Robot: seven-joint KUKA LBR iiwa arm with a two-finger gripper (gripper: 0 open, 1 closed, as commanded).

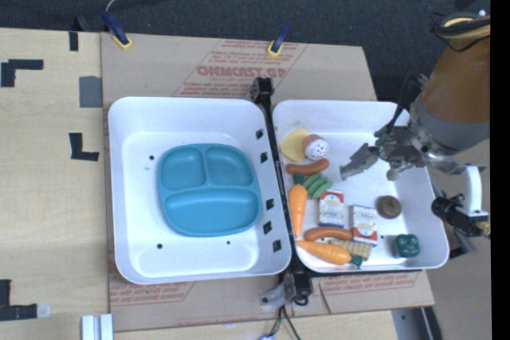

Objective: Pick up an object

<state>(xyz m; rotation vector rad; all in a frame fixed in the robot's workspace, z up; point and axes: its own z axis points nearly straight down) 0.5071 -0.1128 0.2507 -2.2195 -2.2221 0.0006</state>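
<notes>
Camera view: claw (360,162) hovers over bare floor of right bin (351,109).

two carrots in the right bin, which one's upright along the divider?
The upper carrot, lengthwise beside the divider, under the sausage. The other carrot lies crosswise at the bin's bottom edge.

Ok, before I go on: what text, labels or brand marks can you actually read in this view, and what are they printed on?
"CHEMCAST GP": red print on the brown cardboard sheet under the bins, above the left bin. It repeats in rows; the other rows are too faint to read.
Two small white cartons in the right bin: printed labels, too small and blurred to read.
Red print along the cardboard's lower edge: unreadable.
</notes>
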